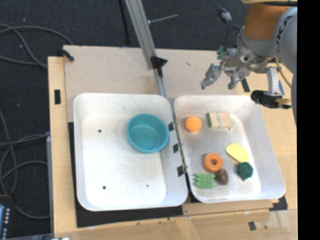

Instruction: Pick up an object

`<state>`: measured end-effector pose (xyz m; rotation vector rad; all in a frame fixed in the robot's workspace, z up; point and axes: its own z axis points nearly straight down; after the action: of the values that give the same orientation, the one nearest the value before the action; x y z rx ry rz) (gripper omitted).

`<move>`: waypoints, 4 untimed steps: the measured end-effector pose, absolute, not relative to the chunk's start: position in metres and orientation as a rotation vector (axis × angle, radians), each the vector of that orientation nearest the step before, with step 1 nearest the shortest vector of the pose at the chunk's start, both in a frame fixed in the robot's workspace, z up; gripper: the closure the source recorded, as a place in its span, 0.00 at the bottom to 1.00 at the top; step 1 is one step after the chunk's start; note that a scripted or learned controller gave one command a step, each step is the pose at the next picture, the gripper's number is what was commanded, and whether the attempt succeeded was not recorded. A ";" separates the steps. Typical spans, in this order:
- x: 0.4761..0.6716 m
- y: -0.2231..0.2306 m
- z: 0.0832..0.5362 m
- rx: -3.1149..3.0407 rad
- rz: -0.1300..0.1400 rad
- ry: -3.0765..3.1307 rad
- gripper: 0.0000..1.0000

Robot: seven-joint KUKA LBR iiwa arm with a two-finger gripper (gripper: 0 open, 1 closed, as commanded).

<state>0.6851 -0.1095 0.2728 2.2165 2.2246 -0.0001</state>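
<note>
Overhead, the gripper (221, 79) hangs spread apart, holding nothing. Left bin (90, 149) holds a bowl (147, 133) (teal); right bin (265, 149) holds an orange ball (193, 124) and a ring (213, 162).

Dark carpet floor (60, 14) — loose black cables (20, 39) — tan bench (110, 69).

Reaches in from the upper right as a grey arm (285, 29) with an orange band (267, 9) above the wrist. Tilts down and leftward toward the gripper (222, 80), which hangs beyond the far rim of the right bin (250, 98), apart from it. Spreads two fingers (210, 78), one pointing down-left, the other shorter in view beside it, with a clear gap between them. Grips nothing.
</note>
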 end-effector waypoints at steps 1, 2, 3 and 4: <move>0.685 -0.110 0.273 2.216 -0.002 2.224 0.00; 0.678 -0.110 0.212 2.223 -0.009 2.222 0.00; 0.675 -0.115 0.149 2.224 -0.010 2.220 0.00; 0.676 -0.118 0.103 2.218 -0.001 2.212 0.00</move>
<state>0.6763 -0.1183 0.1032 2.2184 2.2121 -0.0014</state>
